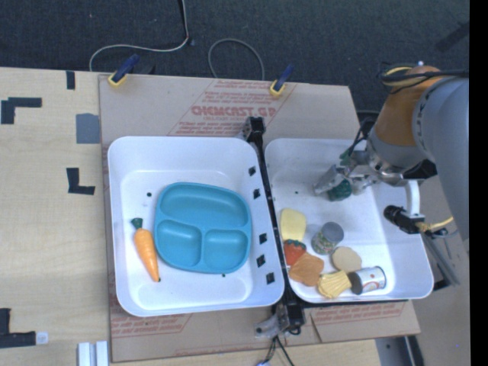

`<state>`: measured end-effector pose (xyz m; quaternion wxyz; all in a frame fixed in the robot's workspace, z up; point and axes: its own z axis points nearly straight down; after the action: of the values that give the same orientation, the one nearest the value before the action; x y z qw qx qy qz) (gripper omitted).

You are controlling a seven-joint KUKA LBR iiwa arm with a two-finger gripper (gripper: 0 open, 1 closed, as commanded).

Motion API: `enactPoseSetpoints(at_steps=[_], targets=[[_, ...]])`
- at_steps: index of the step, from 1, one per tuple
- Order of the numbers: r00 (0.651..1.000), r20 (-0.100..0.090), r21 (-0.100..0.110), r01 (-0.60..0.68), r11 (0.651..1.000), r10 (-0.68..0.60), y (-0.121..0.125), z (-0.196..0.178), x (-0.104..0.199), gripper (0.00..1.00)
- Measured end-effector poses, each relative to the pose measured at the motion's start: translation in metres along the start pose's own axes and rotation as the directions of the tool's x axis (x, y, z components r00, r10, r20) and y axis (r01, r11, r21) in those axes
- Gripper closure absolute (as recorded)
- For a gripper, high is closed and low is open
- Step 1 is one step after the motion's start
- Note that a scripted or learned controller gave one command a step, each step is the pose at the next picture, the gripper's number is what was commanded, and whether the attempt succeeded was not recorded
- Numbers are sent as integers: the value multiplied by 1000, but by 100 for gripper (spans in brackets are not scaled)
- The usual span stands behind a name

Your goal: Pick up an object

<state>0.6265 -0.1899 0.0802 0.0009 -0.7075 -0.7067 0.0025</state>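
The gripper [341, 183] sat low in the right bin [404, 277], its fingers clamped around a small dark-green object [340, 191]; the grip looked chosen there because that piece lay apart from the food pile [328, 261]; carrot [146, 252] and tray [203, 228] sat left.

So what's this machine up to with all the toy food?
A grey robot arm reaches in over the right bin, its gripper low near a dark green object. Other toy foods sit in a pile near the bin's front. The left bin has a blue tray and a carrot.
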Motion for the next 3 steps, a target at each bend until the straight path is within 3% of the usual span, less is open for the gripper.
enactPoseSetpoints(at_steps=[1,2,3], targets=[[1000,-1,-9,8,1000,-8,32,-6,78,0],[1000,-1,-10,2,1000,-2,14,-7,54,0],[1000,-2,-6,2,1000,-2,16,-31,39,0]])
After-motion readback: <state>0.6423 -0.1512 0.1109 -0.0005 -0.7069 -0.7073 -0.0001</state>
